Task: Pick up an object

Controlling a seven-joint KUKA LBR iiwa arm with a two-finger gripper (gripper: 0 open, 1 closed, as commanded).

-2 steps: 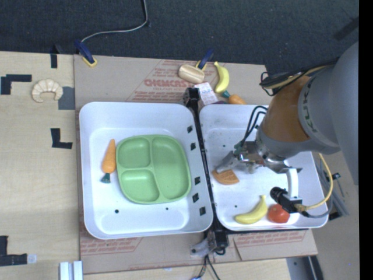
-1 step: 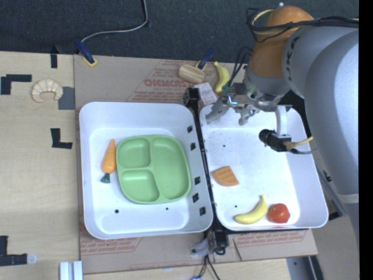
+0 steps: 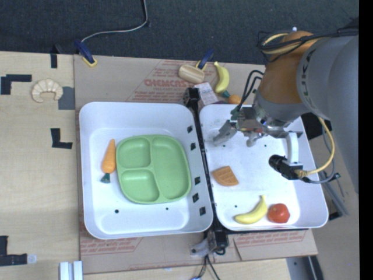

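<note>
My gripper hangs over the upper left part of the right bin. Its two fingers are spread apart, open, with only white bin floor between them. Below it in the same bin lie a tan bread slice, a yellow banana and a red tomato. The bread slice is the closest, a short way below the left finger. The left bin holds a green divided plate with an orange carrot along its left side.
Behind the bins on the cardboard lie a bread roll, a second banana and a small packet. A croissant sits far left on the bench. The arm's grey and orange body covers the right bin's upper right corner.
</note>
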